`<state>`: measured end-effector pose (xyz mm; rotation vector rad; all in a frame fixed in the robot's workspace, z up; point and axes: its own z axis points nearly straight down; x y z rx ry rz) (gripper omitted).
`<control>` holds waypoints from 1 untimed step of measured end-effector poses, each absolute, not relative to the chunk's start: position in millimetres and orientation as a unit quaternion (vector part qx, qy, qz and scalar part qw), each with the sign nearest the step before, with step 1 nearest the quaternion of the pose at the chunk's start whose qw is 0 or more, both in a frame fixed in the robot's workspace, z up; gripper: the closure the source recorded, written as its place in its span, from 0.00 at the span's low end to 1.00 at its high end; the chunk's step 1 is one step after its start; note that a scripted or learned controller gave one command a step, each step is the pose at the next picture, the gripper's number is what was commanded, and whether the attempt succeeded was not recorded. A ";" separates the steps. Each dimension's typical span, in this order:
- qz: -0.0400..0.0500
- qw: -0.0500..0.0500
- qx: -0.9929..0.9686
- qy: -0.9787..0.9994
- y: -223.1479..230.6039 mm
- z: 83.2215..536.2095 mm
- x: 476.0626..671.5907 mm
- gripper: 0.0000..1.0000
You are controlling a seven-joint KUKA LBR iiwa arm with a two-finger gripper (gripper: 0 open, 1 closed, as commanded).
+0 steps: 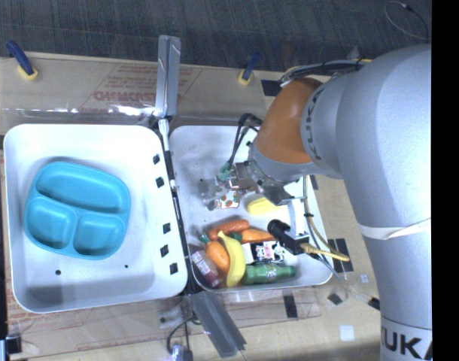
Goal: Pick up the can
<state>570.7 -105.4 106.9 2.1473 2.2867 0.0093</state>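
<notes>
Single fixed camera above the bench, looking down at a slant, mid distance. Both white bins fit in frame: right bin (186, 147) directly under the gripper (231, 180), left bin (11, 201) well off to its left. Arm (380, 141) enters from frame right, looming large.

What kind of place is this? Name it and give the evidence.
Most likely a robotics lab bench set up for grasping trials. A grey KUKA arm reaches over two shallow white bins: one holds a blue divided tray, the other a heap of toy food, including a banana. Blue clamps pin the board.
</notes>
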 end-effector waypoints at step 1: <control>-0.001 -0.001 0.732 0.681 -87.1 191.7 603.5 1.00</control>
